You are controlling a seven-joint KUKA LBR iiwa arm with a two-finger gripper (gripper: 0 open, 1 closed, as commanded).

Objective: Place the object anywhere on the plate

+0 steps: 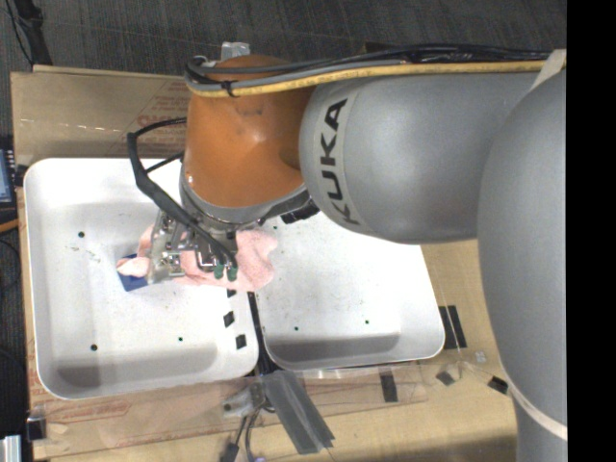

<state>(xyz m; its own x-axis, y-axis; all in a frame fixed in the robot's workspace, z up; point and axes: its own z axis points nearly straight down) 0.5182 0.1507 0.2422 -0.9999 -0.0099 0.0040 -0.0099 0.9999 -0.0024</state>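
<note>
My gripper (192, 256) hangs low over the right part of the left bin (67, 210), under the orange wrist band. A pink plate (255, 256) lies beneath it at the bin's right side, mostly covered by the wrist; only its right edge shows. A small object (133, 268), blue with a pale pink top, sits on the bin floor just left of the gripper, touching or nearly touching it. Whether it is between the fingers cannot be made out.
The right bin (356, 306) lies beside the left one, under the big grey arm (414, 133). Black tape marks sit along the divide between the bins. Cardboard lines the bench behind the bins.
</note>
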